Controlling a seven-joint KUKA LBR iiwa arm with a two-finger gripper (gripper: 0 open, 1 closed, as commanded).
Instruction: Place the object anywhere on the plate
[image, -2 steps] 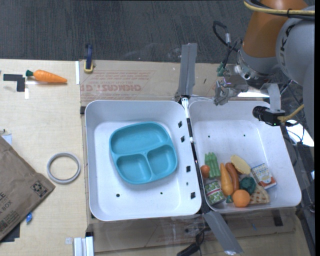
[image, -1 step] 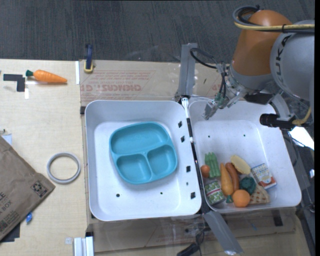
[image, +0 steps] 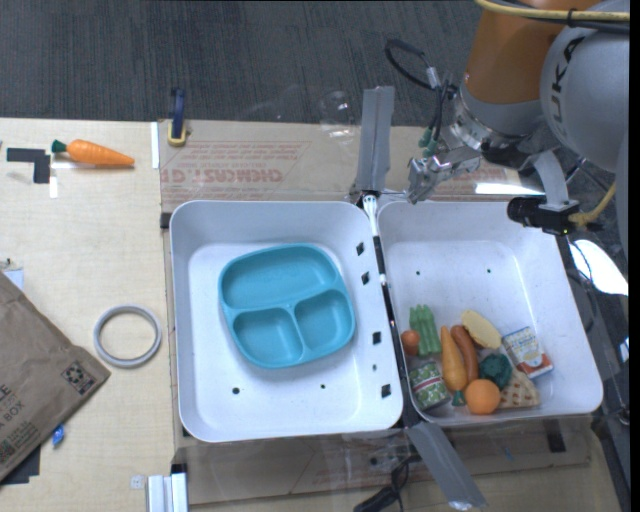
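Two shallow white bins (image: 200, 330). The left one holds one sky-blue three-compartment plastic plate (image: 287, 305); the right one's near corner has a heap of toy food (image: 470, 365), orange ball included. The metal gripper (image: 428, 176) hovers at the right bin's far rim.

Bright, even overhead light; sharp focus.

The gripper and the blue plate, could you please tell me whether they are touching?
Apart. The camera view shows the gripper above the bins' far edge, with bare white bin floor between it and the blue plate.
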